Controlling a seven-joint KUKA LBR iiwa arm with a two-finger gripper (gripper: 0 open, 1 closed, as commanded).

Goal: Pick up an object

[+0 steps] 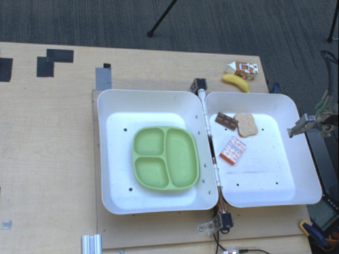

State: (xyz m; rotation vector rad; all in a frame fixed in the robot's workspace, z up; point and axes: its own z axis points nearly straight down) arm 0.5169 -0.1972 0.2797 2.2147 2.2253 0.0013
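Bench: pale wooden top (47, 142) bearing two shallow white plastic bins side by side, their inner rims touching along a central seam.

Left bin (114, 152): holds one light green plastic divided plate (165, 158) with three compartments, lying flat near the middle of the floor, its right edge close to the seam wall. Bare white floor runs along the left wall and the near wall.

Right bin (275, 163): three items, all grouped in the far-left part.
- Dark brown rectangular bar (226, 121), flat, nearest the seam and the far wall.
- Tan round biscuit-like piece (246, 125), touching or just beside the brown bar on its right.
- Small red-and-white printed packet (232, 150), flat and turned at a slant, lying nearer than the other two and apart from them.
The right half and the near half of this bin's floor are open white surface.

Off the bins: yellow banana-shaped toy (235, 82) and a small orange-and-white carton (244, 68), on the bench just beyond the right bin's far rim.

Arm: a grey metal gripper (304, 125) sits at the right bin's right rim, well apart from the three items; nothing is visible between its fingers, and whether they are spread or closed cannot be told at this size.
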